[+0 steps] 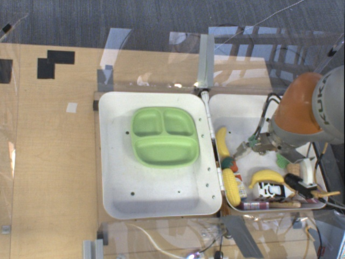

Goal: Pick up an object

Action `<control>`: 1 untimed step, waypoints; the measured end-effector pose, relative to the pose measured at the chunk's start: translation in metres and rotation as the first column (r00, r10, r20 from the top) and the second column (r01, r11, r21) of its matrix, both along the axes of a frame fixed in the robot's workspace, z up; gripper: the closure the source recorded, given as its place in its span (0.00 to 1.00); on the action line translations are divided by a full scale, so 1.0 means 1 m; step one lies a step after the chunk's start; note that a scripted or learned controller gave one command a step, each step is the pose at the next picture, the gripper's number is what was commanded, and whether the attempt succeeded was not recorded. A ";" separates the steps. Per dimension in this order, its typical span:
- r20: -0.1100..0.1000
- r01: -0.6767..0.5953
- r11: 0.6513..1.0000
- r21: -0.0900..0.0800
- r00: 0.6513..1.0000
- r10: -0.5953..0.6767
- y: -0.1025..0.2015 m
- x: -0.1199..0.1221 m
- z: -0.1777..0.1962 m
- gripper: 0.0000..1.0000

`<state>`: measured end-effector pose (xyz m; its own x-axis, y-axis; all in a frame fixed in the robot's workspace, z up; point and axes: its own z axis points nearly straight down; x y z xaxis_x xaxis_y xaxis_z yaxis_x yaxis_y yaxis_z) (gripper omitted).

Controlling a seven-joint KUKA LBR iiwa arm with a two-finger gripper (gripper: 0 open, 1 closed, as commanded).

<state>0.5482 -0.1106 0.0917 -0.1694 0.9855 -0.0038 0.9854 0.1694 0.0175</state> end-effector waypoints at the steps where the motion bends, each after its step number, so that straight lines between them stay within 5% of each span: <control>1: 0.010 -0.087 0.996 -0.007 0.996 0.087 0.007 -0.053 0.002 0.00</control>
<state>0.4947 -0.1034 0.0932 -0.2544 0.9670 -0.0121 0.9667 0.2546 0.0258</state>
